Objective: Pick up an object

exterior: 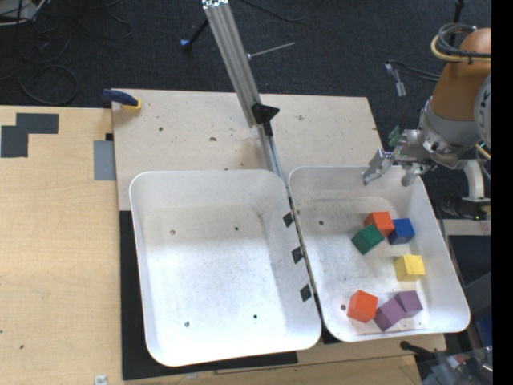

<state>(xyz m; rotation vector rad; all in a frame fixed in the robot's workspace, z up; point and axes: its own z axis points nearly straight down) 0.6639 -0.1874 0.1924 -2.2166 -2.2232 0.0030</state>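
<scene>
Claw (390, 167) hovering over the far rim of the right bin (333, 207), two fingers spread apart and gripping nothing. Hanging well apart from the blocks lying further down the bin floor.

Sitting closest to it: an orange-red block (380, 221), touching a green block (368, 238) on one side and a blue block (402, 230) on the other. Probably being small, rigid, light cubes with flat, fairly smooth faces, so likely taking a firm pinch without deforming but possibly slipping if caught on an edge or corner. Packed tightly, leaving little room for fingers between neighbours.

Lying alone nearby: a yellow block (409, 266), with free space on all sides and so looking like the easiest pick, taken across two opposite flat faces. Resting nearer the front rim: another orange block (362, 305) just beside two purple blocks (399, 308), themselves touching.

Sitting alongside on the worktop (192, 135): the left bin (216, 187). Rising between the bins: a slanted metal rail (240, 70).
</scene>
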